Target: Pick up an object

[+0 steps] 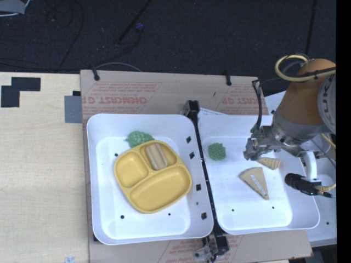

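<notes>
In the right bin (274,221) lie a green knobbly ball (217,151), a tan wedge (255,181) and a small tan cone-shaped piece (270,162). My gripper (251,152) hangs low over the upper right part of this bin. It is right of the green ball and just left of the small tan piece, which lies partly under the wrist. The wedge lies below the gripper, apart from it. Nothing is visibly held.
The left bin (104,212) holds a yellow divided tray (153,188) with a tan bun-like piece (157,155) in one compartment, and a green leafy thing (138,138) behind it. A black divider (200,163) runs between the bins.
</notes>
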`<state>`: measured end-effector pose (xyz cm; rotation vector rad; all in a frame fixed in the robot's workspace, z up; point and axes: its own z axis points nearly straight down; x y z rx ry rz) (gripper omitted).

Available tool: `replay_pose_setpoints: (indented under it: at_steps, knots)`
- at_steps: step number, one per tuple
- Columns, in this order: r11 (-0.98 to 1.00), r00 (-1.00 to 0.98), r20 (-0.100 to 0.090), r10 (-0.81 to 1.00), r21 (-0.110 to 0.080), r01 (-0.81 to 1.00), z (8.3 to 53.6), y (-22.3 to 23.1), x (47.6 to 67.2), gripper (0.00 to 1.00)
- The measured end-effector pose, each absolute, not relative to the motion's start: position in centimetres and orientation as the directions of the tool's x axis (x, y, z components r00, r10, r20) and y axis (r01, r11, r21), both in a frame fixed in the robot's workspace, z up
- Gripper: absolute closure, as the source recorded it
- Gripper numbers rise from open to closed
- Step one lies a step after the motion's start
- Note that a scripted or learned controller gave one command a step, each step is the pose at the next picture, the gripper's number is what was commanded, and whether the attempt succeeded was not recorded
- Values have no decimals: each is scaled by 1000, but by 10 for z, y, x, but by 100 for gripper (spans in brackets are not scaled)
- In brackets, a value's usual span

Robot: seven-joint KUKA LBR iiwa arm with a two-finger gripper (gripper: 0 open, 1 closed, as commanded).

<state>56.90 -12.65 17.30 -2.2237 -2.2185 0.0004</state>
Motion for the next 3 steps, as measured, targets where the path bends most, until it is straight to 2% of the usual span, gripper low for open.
replay_pose_setpoints:
  at_steps: [1,2,3]
  knots:
    - [1,-1,0,1000,0,1000,225,-128,579,100]
    - [2,-2,-1,1000,3,1000,288,-128,580,100]
    - [2,-2,1,1000,-4,1000,269,-79,576,100]
